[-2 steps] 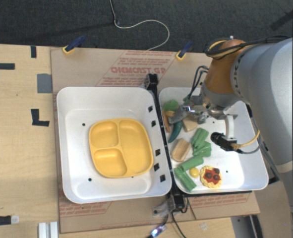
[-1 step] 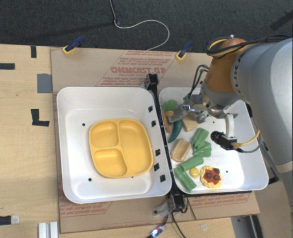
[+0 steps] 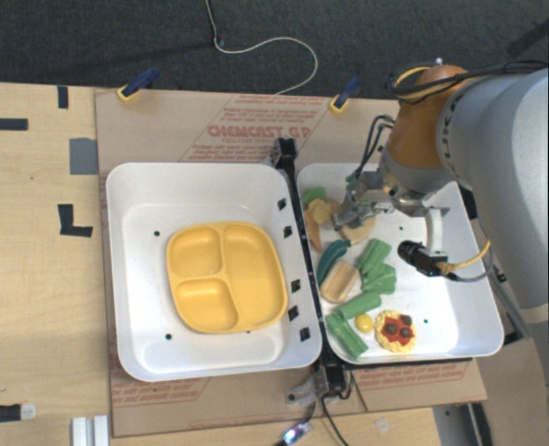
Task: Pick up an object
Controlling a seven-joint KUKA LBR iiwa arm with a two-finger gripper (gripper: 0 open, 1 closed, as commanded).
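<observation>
Holding a yellow divided plate (image 3: 226, 277), left bin (image 3: 135, 203); toy food (image 3: 362, 282) right; end effector (image 3: 353, 210) grip unclear.

The grey arm (image 3: 511, 156) enters from the right side of the camera view, its broad, rounded link spanning the upper right part and tapering toward the middle of the bench. Above the wrist sits the orange band (image 3: 423, 124), glossy and rounded, with dark cables looping around and beside it. Below the band the wrist narrows into a grey metal mount that points down toward the far left part of the right-hand bin. The claw (image 3: 353, 214) hangs low there, near the bin's left wall, its dark metal parts bunched together. Its tips are too small and cluttered to make out.
</observation>
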